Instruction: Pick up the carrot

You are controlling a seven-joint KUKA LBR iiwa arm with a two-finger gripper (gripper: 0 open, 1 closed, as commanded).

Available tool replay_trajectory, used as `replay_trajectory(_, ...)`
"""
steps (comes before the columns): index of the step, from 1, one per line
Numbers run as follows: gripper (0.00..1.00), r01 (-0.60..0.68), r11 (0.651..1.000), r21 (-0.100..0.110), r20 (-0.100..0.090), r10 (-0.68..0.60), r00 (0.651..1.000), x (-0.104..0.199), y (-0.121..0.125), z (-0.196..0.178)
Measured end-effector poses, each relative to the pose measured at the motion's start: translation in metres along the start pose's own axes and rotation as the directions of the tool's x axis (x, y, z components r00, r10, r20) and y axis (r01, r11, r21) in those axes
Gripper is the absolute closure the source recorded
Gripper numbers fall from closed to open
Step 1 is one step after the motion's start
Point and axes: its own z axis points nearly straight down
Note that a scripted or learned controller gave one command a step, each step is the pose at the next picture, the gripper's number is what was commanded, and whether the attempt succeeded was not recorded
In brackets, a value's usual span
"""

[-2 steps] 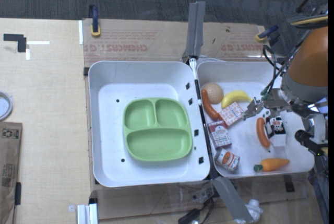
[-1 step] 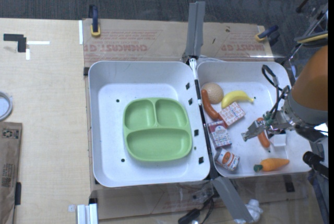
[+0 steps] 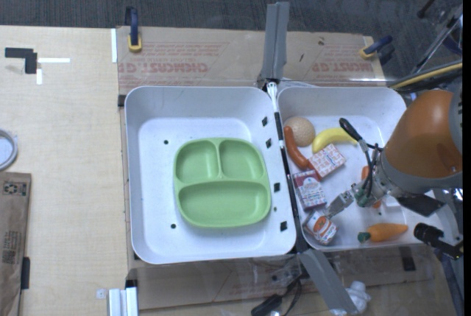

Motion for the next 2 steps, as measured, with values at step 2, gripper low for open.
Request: replay_trajectory(2,0.0,0.026,1.0,-0.001,0.0,-0.026,1.0,-0.035,-0.016,-0.012)
